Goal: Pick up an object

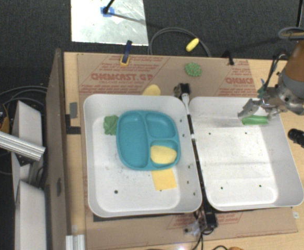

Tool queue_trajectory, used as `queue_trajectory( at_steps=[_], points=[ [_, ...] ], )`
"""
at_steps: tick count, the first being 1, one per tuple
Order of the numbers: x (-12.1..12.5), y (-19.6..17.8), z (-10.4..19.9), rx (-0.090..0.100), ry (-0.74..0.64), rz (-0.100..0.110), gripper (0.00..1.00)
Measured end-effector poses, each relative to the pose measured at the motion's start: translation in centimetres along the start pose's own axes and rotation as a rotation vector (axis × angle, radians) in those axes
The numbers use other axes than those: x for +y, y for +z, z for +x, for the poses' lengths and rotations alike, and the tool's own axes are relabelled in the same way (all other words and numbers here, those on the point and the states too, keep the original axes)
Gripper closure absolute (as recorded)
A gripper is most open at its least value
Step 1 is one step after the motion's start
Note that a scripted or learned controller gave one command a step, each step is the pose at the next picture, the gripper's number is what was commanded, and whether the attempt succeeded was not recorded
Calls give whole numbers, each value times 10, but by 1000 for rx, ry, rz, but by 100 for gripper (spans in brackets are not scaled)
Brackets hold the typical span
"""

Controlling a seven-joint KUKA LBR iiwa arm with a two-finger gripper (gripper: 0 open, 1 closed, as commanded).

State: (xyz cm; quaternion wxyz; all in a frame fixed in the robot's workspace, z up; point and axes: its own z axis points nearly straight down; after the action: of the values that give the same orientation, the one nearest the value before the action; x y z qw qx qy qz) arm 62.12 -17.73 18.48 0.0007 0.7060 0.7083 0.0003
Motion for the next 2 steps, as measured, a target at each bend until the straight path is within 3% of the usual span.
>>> queue_trajectory(
  at_steps=[1, 2],
  points=[
    [35, 84, -30, -1, 0, 2, 0],
    [48, 100, 0, 1, -4, -1, 0]
  ],
)
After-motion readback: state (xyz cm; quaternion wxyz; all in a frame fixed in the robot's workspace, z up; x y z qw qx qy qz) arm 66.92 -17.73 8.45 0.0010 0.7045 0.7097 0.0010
